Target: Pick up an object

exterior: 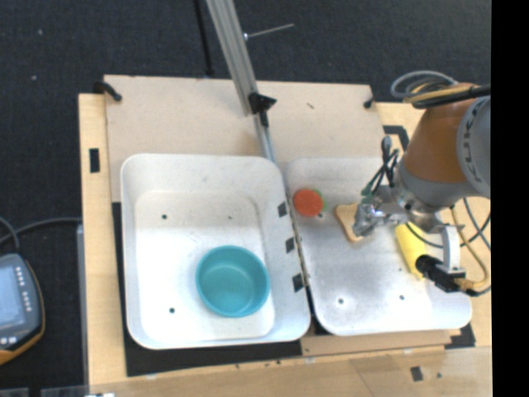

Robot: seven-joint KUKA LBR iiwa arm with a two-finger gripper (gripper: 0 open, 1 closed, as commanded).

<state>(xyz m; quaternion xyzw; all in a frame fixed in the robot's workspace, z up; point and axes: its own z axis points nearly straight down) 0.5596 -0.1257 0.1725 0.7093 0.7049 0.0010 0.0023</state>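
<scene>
Tan flat slab (350, 224) under hand (366, 219), grip state impossible to tell.

Single arm (442, 151) enters from the right edge, grey casing with the orange band facing the camera, bulking over the far right part of the scene. Wrist angles down and to the left. Gripper (368, 219) sits at the arm's lower left end, low, pointing left (metal parts bunched together, fine detail blurred). Cables loop along the wrist on its left side and trail out to the right, behind the arm.
</scene>
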